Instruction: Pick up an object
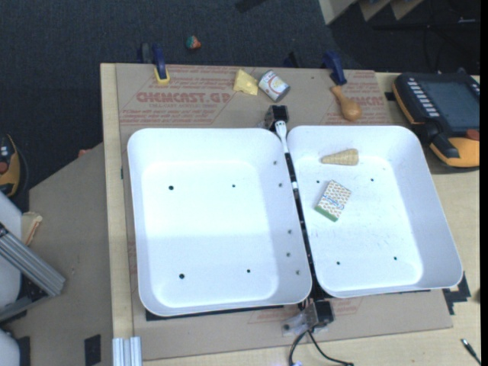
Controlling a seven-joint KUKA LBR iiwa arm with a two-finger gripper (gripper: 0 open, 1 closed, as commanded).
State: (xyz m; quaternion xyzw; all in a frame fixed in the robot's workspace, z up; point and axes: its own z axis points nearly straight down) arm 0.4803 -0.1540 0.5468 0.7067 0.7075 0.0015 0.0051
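Two white bins sit side by side on the surface [191,105], a brown board printed with red lettering. The left bin [152,204] shows a bare white floor with a few small dark dots. The right bin [412,227] holds two things: a tan cone [340,157] lying on its side near the far wall, and a small box [333,200] with a green and white pattern, lying flat and turned at an angle just nearer than the cone, apart from it.

Beyond the bins on the board lie a yellow wedge [245,82], a small can [274,85] just beside it, and a tan spoon-like piece [347,104] further right. Two blue clamps [159,61] grip the board's far edge. A black pendant [442,105] with an orange rim lies at the right.

How the tool stands I cannot tell
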